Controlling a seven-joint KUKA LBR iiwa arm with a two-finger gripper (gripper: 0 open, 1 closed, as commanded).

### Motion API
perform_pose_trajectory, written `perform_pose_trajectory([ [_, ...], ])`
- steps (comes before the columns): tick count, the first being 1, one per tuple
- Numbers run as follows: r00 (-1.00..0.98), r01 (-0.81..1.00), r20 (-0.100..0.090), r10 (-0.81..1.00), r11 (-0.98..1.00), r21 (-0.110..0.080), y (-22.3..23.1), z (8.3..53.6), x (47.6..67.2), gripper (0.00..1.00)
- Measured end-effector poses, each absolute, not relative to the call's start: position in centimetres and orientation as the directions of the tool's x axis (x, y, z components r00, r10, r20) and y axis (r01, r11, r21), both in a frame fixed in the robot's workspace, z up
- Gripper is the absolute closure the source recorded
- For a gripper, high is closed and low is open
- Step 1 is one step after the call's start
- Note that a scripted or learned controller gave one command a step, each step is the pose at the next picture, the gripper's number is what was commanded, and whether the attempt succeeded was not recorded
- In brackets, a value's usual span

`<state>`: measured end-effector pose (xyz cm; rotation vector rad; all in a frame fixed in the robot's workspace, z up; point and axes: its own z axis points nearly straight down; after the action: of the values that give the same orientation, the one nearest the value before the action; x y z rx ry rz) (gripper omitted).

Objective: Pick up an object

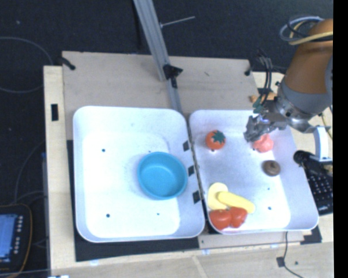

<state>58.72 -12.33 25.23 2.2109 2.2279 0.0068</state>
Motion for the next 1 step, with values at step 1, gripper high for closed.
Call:
perform_pose_trajectory([
  [1, -0.007, 1.0, 0.001, 1.0, 0.007, -0.001, -7.06, 24.22, 57.07, 1.0],
])
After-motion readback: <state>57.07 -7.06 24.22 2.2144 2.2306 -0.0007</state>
